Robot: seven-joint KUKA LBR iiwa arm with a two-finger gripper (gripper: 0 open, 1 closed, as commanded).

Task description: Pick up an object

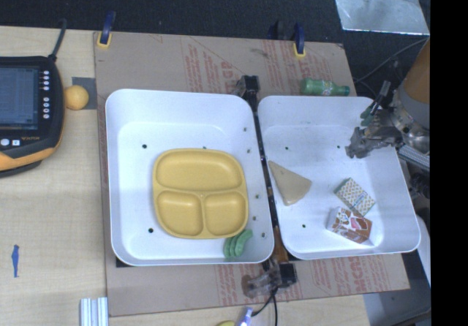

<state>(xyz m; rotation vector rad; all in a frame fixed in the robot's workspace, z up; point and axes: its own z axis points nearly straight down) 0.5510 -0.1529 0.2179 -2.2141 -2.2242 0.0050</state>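
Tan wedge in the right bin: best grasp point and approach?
Come straight down on the tan wedge and close across its narrow tip, which points up-left toward the divider. It lies flat, so a side approach looks poor. The wide end faces bare bin floor, leaving finger room. The gripper sits up-right of it.

Camera: single fixed overhead view, angled down.
It looks from above onto my bench (58, 200), far enough to frame the left bin (124, 171) and right bin (322, 116) whole; my arm (409, 109) enters at the view's right.
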